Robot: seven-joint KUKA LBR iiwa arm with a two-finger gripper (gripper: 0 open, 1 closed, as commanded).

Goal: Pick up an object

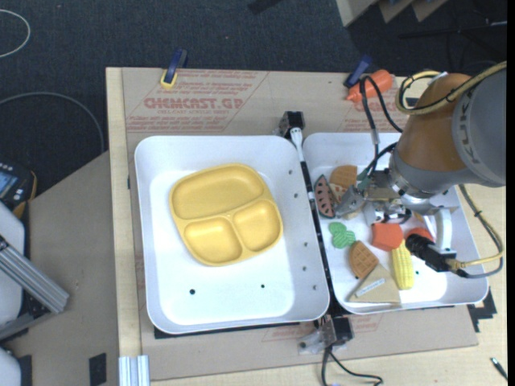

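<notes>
Object: small orange plastic block (387,235), in right white bin (467,292), near yellow toy corn (401,265).
Handling: likely light, rigid, smooth; take across flat sides.
Gripper (360,202): state indiscernible.

Dark blue-grey carpet floor (121,22); brown cardboard-covered bench (209,95); aluminium rail (32,284) lower left.

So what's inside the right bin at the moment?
The right bin holds toy food: a watermelon slice, green piece, orange block, corn cob, cookie and sandwich wedge. The arm covers the bin's upper part.
</notes>
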